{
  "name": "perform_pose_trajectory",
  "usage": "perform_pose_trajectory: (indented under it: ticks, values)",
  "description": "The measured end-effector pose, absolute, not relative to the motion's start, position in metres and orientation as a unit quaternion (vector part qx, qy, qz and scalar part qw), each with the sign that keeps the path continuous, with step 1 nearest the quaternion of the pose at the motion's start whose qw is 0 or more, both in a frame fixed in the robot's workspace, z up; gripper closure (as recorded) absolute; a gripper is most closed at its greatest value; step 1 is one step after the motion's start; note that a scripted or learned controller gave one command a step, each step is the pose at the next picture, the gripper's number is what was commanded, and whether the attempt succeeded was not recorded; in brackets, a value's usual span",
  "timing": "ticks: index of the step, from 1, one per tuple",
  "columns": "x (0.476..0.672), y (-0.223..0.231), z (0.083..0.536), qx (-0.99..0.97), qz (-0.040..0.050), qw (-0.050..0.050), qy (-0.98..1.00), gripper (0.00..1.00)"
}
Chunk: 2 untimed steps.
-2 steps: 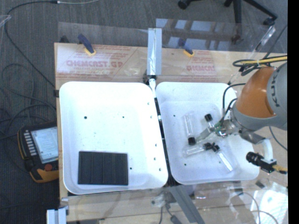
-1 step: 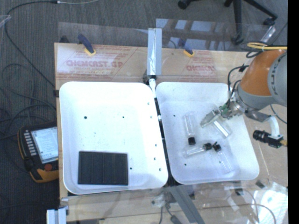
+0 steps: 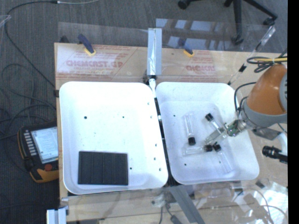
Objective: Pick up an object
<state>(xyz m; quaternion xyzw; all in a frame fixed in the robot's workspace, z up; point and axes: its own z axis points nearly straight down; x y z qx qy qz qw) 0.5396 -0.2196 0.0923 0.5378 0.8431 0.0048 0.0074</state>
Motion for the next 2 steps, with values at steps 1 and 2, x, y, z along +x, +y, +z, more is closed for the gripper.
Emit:
perform_pose_trajectory:
  ticks: [1, 2]
  values:
    - [0.507, -0.16, 0.091, 0.526, 0.0017, 0.008, 0.851, 0.0]
    - [0.51, -0.159, 0.103, 0.526, 0.0052, 0.011, 0.85, 1.0]
